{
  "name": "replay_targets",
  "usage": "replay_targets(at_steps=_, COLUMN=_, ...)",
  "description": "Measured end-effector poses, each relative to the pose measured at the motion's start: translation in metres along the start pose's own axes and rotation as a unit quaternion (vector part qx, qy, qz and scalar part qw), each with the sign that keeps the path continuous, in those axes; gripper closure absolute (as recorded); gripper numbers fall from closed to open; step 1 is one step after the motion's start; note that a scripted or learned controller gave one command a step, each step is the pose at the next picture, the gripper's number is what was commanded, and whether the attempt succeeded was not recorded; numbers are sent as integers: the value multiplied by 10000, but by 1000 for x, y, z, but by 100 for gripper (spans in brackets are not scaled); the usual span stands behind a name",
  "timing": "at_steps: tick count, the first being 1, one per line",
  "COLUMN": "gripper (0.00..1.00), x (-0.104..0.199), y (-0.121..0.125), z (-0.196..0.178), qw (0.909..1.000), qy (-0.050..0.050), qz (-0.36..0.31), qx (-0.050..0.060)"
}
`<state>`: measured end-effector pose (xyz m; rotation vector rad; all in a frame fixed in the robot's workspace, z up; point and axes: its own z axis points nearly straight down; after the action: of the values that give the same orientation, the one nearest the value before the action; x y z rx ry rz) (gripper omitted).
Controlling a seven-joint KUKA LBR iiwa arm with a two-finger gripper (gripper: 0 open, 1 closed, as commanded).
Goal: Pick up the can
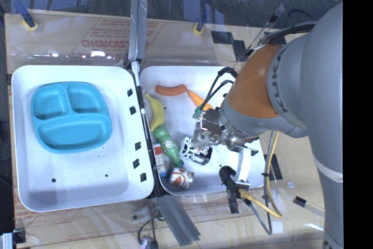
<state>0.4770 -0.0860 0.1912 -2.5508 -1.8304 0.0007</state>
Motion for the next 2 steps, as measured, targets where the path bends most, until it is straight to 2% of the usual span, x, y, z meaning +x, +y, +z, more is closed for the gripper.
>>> replay_targets(at_steps=1, gripper=100, x=18, y=-7, z=1, qw=9928, qy=-1, qz=-1199, qx=17)
replay_targets(at_steps=2, gripper=100, x=27, y=-9, z=1, qw=9612, qy=-2, qz=-2757, qx=17)
